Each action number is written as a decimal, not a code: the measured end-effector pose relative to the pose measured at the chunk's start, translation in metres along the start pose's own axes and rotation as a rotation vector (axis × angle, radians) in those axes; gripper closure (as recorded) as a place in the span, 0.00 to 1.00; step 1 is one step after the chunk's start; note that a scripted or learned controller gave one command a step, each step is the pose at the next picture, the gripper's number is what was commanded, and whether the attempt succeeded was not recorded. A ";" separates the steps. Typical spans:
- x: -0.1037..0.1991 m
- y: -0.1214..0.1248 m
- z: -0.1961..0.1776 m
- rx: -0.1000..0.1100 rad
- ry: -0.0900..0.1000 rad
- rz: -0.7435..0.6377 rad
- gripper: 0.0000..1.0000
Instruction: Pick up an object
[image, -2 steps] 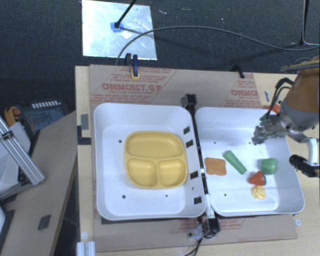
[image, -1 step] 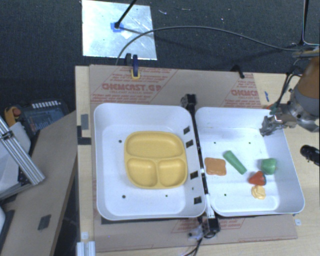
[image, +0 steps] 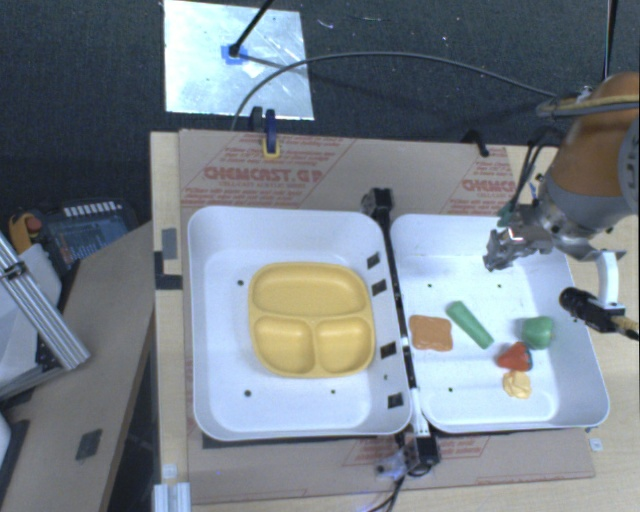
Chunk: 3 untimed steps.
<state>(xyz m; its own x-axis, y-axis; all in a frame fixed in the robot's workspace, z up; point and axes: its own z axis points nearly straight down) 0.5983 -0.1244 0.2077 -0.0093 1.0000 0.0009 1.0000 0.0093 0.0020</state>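
Dark carpet floor (image: 80, 80); shiny foil sheet (image: 240, 60) on it; tan side table (image: 90, 330) at left.

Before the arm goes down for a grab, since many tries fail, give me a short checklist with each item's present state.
1. Gripper free of any object: ok, nothing seen between its fingers.
2. Gripper above a target: not ok, it hangs over bare floor of the right bin.
3. Targets apart from the bin walls: ok.
4. Green stick and orange piece separated: ok, narrow gap.
5. Red piece and yellow piece separated: not ok, they touch.
6. Finger opening: cannot tell.
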 end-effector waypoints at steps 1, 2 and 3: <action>0.050 0.004 0.004 0.000 0.000 0.000 1.00; 0.097 0.002 -0.009 0.000 0.001 0.000 1.00; 0.160 -0.008 -0.015 0.001 0.002 -0.002 1.00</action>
<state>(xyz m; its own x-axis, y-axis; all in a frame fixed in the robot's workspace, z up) 0.5888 0.0360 0.2224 -0.0113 0.9999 0.0028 0.9999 0.0113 0.0012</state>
